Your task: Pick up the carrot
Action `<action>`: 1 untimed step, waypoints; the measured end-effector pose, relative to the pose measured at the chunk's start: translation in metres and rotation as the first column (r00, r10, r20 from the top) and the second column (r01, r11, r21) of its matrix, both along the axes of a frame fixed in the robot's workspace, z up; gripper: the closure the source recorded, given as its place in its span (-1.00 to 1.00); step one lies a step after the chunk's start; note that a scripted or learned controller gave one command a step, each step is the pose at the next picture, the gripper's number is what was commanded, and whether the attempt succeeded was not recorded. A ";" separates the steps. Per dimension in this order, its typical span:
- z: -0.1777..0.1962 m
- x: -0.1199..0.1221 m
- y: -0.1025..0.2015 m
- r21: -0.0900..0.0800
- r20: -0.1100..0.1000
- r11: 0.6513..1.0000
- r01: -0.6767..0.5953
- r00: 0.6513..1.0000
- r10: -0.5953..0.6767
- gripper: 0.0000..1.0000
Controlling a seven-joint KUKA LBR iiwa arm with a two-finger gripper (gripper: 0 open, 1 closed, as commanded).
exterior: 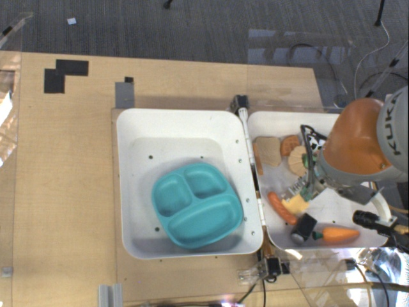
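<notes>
So we've got the carrot lying flat at the front of the right bin, green top next to a small black block. The gripper hangs above a yellow piece, a bit back from the carrot, but we honestly can't tell its jaw state. The teal plate sits in the left bin.

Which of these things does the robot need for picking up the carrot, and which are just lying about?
Belongs to the job:
carrot
gripper
right bin

Just lying about:
teal plate
sausage
bread slice
left bin
</notes>
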State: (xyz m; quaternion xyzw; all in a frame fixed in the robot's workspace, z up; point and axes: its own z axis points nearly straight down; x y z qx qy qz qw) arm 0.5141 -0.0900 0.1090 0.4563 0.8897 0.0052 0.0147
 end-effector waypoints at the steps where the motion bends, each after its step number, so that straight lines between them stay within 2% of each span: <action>1: 0.120 -0.022 0.038 0.006 -0.010 0.998 0.066 0.998 -0.066 1.00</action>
